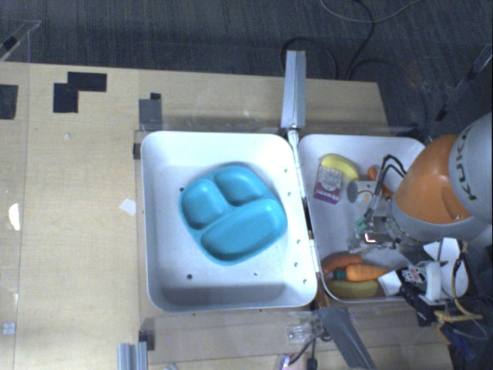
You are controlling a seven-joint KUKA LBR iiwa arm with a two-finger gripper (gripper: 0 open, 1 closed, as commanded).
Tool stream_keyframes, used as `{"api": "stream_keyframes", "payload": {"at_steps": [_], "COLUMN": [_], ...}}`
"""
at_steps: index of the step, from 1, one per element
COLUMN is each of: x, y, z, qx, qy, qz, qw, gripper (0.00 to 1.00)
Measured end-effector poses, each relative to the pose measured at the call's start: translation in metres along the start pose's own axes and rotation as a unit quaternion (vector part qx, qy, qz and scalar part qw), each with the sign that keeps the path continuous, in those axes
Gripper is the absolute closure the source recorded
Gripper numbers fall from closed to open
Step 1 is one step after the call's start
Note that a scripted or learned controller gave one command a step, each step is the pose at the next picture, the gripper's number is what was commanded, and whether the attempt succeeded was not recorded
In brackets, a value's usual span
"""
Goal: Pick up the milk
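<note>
The milk is a small white carton with a purple label. It lies flat in the far left part of the right bin, close to the wall shared with the left bin. My gripper hangs low in the middle of the right bin, to the right of the carton and nearer the camera, apart from it. The orange-banded wrist covers the bin's right side. Nothing shows between the gripper and the carton.
A yellow fruit lies just behind the milk. An orange carrot, a yellow piece and a reddish-brown piece crowd the right bin's front. A blue divided plate sits in the left bin.
</note>
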State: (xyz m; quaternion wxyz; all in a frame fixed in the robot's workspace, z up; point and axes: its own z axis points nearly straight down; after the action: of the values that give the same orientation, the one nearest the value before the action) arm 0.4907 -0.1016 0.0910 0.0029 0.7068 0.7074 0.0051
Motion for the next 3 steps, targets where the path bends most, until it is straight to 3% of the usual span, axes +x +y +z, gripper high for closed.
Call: {"api": "stream_keyframes", "payload": {"at_steps": [1,2,3], "x": [-0.001,0.013,0.013], "y": [-0.002,-0.002,0.0], "z": [-0.01,-0.002,-0.012], "qx": [0.003,0.002,-0.001], "qy": [-0.002,-0.003,-0.002], "qz": [-0.035,0.012,0.009], "qw": [0.9994,0.9999,1.0], "gripper": [1.0,1.0,1.0]}}
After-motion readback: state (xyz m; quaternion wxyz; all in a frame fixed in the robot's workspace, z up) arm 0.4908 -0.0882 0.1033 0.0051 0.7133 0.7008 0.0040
